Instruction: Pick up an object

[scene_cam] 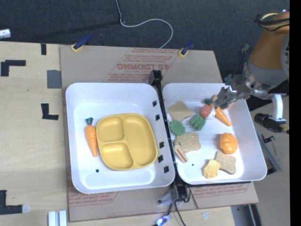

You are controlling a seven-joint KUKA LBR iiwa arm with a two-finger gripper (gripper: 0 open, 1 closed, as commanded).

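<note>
My gripper [222,99] hangs over the upper right part of the right bin [251,140], just above a small red and orange toy [206,111] and an orange carrot [223,116]. Nothing shows as held. Below them lie a green piece [197,122], a green waffle-like piece [177,127], two pale bread slices [179,111] [190,142], an orange fruit [227,143], a toast-shaped piece [226,163] and a yellow ridged chip [211,169].
The left bin [77,102] holds a yellow divided plate [127,141] and a second carrot [91,137] beside it on the left. A striped strip [180,154] lies by the divider between the bins. The arm [268,55] comes in from the upper right.
</note>
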